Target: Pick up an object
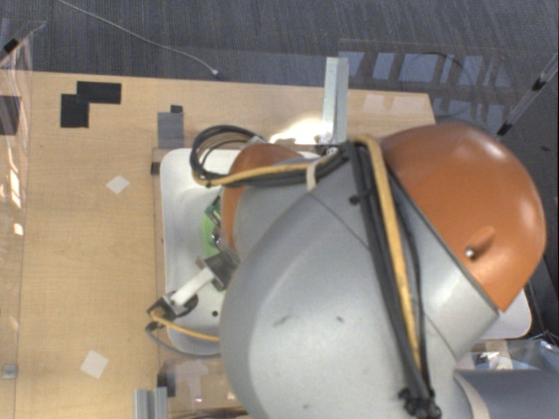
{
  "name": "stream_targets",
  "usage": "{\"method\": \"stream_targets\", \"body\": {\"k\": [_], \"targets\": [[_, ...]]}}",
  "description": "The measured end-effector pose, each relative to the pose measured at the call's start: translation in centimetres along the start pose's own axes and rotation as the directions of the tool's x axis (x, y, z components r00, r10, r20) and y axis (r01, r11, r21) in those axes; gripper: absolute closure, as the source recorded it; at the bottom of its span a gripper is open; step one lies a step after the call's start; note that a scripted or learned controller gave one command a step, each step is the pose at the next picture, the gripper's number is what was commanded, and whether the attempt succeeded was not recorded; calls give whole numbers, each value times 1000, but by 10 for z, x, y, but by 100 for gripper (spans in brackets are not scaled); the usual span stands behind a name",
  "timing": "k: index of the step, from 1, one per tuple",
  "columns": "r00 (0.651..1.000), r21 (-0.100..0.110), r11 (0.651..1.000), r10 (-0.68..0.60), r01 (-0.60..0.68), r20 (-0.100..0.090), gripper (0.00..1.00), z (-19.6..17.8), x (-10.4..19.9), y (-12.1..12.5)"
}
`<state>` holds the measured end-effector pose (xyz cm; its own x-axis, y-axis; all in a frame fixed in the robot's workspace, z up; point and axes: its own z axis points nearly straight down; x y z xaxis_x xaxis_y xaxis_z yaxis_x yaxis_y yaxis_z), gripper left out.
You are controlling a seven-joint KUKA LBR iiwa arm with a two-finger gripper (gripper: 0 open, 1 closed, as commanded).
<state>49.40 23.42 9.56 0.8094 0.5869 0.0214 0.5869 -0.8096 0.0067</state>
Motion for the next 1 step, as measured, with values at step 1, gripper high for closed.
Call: {"method": "stream_targets", "body": {"k": [1], "targets": [[925, 1, 925, 379, -379, -12, 100, -1, 3, 0]]}}
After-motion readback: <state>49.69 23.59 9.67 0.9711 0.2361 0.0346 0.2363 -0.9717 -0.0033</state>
